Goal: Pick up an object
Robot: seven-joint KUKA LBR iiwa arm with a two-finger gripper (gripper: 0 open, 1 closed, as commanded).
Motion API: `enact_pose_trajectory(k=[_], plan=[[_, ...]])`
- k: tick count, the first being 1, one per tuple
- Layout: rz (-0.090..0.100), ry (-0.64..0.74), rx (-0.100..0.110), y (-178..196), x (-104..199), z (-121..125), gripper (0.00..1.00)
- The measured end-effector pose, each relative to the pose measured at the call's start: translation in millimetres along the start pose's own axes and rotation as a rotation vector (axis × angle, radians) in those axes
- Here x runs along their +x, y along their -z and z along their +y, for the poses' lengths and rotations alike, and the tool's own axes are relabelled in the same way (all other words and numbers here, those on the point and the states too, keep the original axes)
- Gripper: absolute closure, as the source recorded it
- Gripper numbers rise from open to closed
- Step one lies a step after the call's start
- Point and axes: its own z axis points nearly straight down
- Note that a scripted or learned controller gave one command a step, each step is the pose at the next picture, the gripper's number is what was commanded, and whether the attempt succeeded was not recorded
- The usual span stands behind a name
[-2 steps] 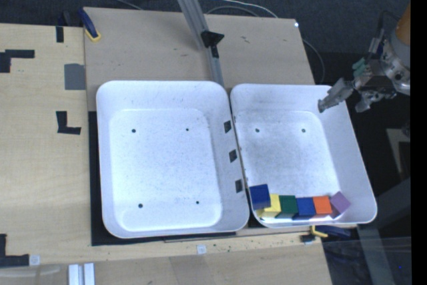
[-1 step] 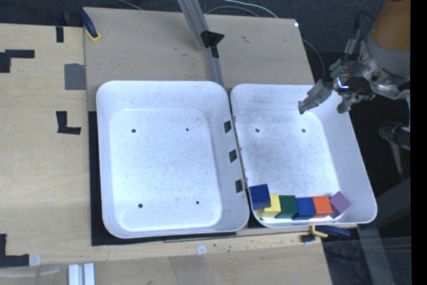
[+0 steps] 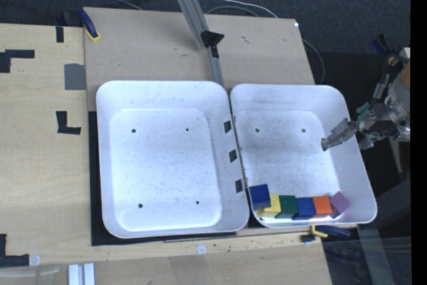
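Blocks point(image 3: 297, 204) lie in a row along the near wall of the right bin point(image 3: 333, 100), none lifted, so the pick looks not yet begun. Gripper point(image 3: 331, 139) hovers over that bin's right rim, well apart from them; I cannot tell how its fingers stand.

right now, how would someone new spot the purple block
Look in the right bin, along its near wall, where a row of coloured blocks lies. The purple block ends that row on the right, beside the orange block, and sits tilted.
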Motion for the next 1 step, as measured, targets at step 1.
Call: enact_pose_trajectory(k=[1], plan=[[0.001,0.009,-0.007,16.9,17.3,-0.9,0.0]])
